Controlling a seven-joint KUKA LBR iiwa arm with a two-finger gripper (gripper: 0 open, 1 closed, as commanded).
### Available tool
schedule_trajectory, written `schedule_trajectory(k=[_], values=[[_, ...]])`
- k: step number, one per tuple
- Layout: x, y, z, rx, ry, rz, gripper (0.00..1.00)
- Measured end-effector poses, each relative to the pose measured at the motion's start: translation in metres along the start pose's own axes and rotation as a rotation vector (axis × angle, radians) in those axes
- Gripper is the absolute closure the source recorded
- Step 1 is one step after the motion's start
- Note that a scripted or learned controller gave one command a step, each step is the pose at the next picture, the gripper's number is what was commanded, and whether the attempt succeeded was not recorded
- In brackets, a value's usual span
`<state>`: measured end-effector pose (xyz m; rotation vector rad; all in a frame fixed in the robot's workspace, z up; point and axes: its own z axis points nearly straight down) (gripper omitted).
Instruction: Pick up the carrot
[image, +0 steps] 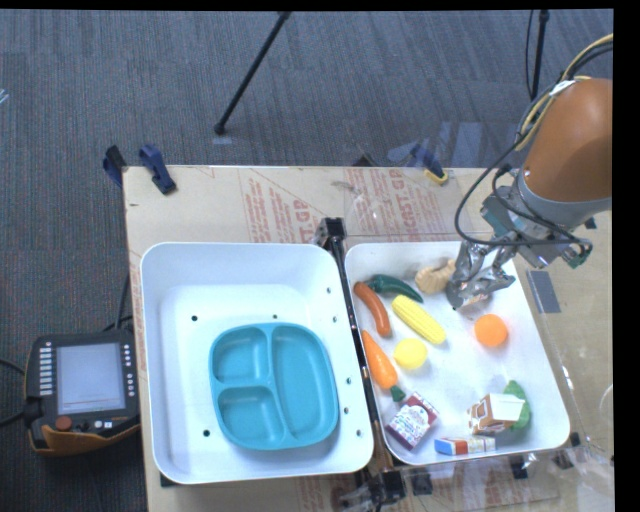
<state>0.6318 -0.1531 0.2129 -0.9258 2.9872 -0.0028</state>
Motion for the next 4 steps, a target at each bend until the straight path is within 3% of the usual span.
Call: schedule_trajectory(k=[1, 2, 3, 4], values=[[0.127, 0.012, 0.041, -0.012, 0.014, -0.132, 1.0], [0.119, 0.009, 0.125, -0.012, 0.009, -0.292, 1.0], [0.117, 0.009, 0.125, -0.012, 0.008, -0.293, 0.0], [0.076, -0.018, 0.124, -0.007, 0.007, -0.025, 0.0]])
